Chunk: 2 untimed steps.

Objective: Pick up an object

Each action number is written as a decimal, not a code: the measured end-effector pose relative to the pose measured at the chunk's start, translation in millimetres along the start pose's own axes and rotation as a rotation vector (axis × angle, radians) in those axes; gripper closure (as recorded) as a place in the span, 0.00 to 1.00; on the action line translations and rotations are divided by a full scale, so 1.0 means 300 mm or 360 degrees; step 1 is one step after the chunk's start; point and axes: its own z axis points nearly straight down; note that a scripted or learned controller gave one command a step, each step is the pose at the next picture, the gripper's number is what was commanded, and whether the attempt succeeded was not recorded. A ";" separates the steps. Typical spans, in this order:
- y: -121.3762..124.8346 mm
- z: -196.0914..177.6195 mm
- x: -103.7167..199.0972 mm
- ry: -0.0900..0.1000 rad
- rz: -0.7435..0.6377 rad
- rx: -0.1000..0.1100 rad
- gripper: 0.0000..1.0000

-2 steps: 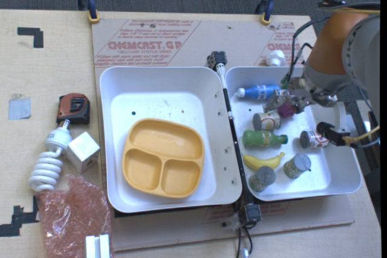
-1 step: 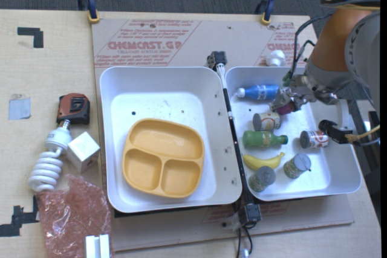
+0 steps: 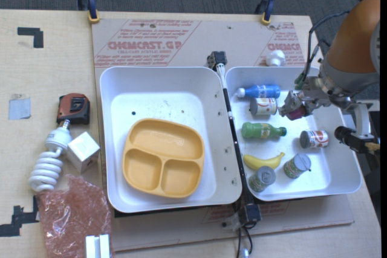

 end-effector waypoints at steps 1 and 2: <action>0.052 -0.048 0.235 -0.0001 -0.0002 -0.0001 1.00; -0.171 0.068 0.126 0.0000 0.0000 0.0001 1.00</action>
